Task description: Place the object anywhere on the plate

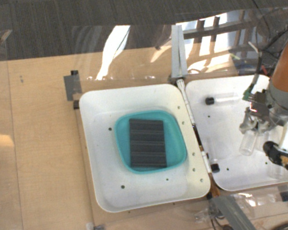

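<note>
Camera view: dark ribbed rectangular block already sits on the teal square plate, well left of the gripper, whose state can't be told.

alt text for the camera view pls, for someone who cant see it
A dark ribbed block lies on a teal plate in the left white bin. The arm's tool is over the right bin.

Two shallow white plastic bins; one square teal plate; one dark ribbed rectangular block; one small black cylindrical object.
</note>
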You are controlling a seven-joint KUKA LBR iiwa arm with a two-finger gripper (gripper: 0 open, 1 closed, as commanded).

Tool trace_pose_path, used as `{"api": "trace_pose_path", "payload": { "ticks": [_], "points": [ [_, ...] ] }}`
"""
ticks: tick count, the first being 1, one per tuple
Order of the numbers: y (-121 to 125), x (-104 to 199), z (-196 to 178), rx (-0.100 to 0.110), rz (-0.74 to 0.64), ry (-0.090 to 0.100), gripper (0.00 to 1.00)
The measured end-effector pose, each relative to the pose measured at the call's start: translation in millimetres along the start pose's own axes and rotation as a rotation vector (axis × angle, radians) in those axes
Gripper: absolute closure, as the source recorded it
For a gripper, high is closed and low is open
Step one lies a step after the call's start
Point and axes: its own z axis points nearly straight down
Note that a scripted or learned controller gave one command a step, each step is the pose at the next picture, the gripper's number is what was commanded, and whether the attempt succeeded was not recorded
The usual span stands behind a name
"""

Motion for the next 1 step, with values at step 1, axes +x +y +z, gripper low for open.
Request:
{"api": "trace_pose_path", "payload": {
  "ticks": [1],
  "points": [
    [-56.4, 73.0, 13.6, 0.003, -0.131, 0.001, 1.0]
  ]
}}
